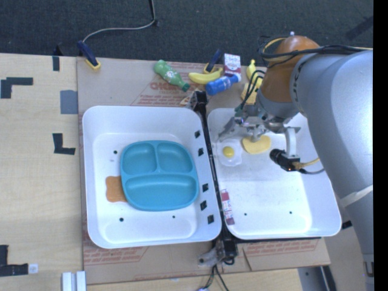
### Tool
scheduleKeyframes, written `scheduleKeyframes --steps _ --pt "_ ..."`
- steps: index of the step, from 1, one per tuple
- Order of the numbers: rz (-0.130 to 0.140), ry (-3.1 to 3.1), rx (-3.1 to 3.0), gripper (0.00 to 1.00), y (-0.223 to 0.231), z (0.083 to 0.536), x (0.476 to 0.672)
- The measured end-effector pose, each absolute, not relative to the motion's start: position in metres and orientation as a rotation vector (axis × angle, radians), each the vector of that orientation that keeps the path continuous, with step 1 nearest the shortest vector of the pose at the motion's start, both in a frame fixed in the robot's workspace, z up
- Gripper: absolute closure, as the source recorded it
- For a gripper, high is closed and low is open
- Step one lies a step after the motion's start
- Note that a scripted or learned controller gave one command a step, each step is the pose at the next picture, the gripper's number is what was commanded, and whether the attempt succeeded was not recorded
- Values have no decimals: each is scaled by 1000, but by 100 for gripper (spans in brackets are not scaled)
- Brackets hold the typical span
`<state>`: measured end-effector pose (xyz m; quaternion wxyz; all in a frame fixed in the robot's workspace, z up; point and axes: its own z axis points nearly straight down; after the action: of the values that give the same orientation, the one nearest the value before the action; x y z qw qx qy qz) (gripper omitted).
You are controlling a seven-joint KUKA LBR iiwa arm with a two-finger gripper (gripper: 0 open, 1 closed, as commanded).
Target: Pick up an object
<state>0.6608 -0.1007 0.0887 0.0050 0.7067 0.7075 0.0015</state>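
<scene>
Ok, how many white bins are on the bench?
2. The left shallow white bin holds a blue divided plate; the right shallow white bin sits under the grey arm, which may hide part of it.

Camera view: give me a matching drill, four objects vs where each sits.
Objects:
1. blue divided plate
2. banana
3. green bottle
4. fried egg toy

Places:
A. right bin
B. left bin
C. on the cardboard behind the bins, far left of the item cluster
D. on the cardboard behind the bins, just left of the blue bottle

Pairs: 1-B, 2-D, 3-C, 4-A
</scene>
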Motion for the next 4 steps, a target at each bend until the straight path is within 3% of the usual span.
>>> scheduleKeyframes --steps 1,2,4 --pt "5 2216 2212 100 -100 98 661" --pt "5 2217 2212 0 -100 98 661" --pt "0 2220 2218 0 -97 86 641"
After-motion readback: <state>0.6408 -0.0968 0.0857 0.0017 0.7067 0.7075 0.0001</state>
